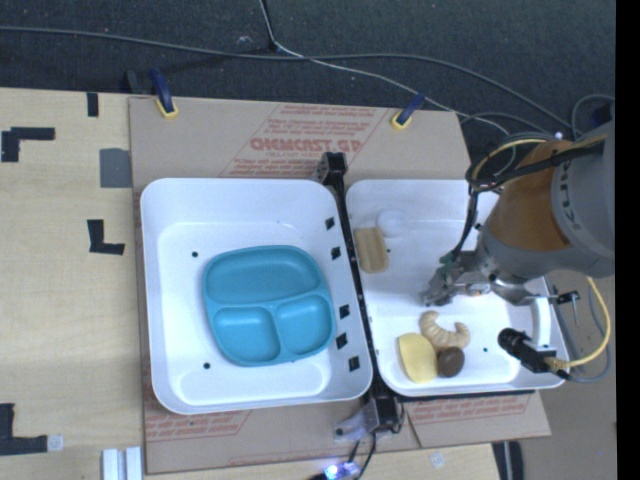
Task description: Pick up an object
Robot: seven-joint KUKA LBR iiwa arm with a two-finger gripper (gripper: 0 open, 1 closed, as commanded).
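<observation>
End effector [441, 286] low in the right bin [400, 386]; whether released or clenched cannot be told, its tip small and blurred. Just below it lie a curled beige object [441, 325], a yellow piece [415, 358] and a brown ball [451, 362], touching. A tan block [371, 250] sits to its left. The left bin [170, 218] holds a blue divided tray [268, 303].

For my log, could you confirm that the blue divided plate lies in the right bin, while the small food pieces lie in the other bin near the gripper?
Not quite: the camera view shows the blue divided plate in the left bin. The small food pieces lie in the right bin, near the gripper.
</observation>
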